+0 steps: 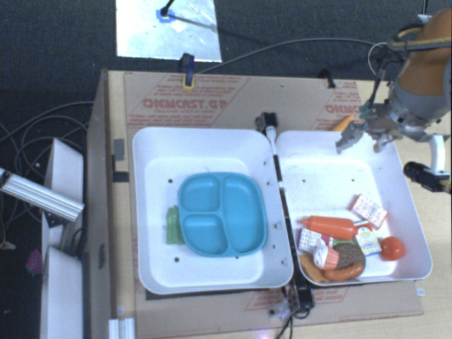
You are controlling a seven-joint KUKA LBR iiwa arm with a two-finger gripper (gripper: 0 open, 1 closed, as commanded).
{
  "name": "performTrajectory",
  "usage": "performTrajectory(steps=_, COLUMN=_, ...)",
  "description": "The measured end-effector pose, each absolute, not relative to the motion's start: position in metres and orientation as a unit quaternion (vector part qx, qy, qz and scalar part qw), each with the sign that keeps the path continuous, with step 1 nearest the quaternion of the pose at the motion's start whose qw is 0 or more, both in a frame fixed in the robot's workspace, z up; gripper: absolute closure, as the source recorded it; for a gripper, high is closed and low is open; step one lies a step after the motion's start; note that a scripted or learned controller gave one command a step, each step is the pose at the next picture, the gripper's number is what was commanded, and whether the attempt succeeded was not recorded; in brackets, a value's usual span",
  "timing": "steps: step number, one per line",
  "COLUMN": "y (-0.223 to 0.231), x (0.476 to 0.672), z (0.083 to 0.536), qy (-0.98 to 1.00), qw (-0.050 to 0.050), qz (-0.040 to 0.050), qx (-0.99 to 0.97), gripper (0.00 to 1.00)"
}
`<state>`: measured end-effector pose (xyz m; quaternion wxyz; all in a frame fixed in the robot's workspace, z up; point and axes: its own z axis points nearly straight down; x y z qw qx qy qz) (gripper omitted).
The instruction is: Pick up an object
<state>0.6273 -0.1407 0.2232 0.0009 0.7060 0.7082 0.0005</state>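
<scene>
Approach step: grey two-finger gripper [366, 140] hovers over right white bin's [321, 171] far edge, jaws spread, nothing between. Long orange toy carrot [329, 226] lies near bin's front corner. Next: travel toward it, descend.

a blue divided plate [222, 214] lies in the left bin [152, 161]; toy food [342, 242] fills the right bin's [318, 164] near corner.

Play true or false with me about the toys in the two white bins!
1. The blue plate lies in the left bin. True.
2. The carrot is in the left bin. False: it lies in the right bin.
3. The gripper holds the tomato. False: the tomato lies in the right bin, with the gripper apart from it, near the far rim.
4. A green thing lies beside the plate. True.
</scene>
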Motion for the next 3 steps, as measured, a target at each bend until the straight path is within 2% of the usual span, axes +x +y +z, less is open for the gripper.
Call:
performTrajectory(steps=1, y=-0.110, x=0.560, z=0.163, qy=0.708, qw=0.000, qz=-0.0001, qx=0.707, gripper=0.00)
performTrajectory(steps=2, y=-0.208, x=0.669, z=0.148, qy=0.708, qw=0.002, qz=0.0000, qx=0.706, gripper=0.00)
performTrajectory(steps=3, y=-0.207, x=0.670, z=0.160, qy=0.710, qw=0.004, qz=0.0012, qx=0.705, gripper=1.00)
